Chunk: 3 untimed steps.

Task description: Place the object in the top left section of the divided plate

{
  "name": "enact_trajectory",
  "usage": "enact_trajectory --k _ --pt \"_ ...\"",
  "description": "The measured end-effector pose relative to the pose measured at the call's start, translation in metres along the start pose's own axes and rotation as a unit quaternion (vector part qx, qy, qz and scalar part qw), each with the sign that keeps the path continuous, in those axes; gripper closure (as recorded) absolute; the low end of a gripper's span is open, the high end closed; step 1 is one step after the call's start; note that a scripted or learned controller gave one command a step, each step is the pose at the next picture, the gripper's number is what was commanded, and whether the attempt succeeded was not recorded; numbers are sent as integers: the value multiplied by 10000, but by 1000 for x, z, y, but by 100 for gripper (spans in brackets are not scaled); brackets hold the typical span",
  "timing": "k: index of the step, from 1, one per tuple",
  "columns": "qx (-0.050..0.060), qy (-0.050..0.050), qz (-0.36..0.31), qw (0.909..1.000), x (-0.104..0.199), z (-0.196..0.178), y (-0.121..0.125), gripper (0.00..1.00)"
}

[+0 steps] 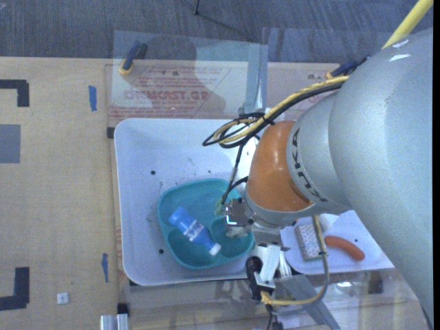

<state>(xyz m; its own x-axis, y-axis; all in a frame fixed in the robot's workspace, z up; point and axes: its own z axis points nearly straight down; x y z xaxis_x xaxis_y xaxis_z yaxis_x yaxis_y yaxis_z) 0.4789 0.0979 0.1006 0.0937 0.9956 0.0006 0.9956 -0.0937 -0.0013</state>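
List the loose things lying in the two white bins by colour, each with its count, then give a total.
Teal: 1, the plate
Blue: 1, the bottle lying on that plate
Orange: 1, the carrot-like piece
Grey: 1, the block beside it
Total: 4

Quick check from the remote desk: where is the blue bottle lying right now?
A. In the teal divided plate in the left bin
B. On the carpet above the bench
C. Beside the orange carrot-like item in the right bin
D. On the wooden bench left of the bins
A. The blue bottle lies slanted inside the teal divided plate, which sits in the left bin; the carrot-like item is apart from it in the right bin.
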Motion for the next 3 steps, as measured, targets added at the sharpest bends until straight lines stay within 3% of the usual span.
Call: enact_trajectory --k 1,2,3 --pt "-19 34 -28 10000 4 -4 1 0" --pt "-12 -5 -1120 9937 1 -84 61 0" --pt "-112 30 142 9998 52 -1 18 0"
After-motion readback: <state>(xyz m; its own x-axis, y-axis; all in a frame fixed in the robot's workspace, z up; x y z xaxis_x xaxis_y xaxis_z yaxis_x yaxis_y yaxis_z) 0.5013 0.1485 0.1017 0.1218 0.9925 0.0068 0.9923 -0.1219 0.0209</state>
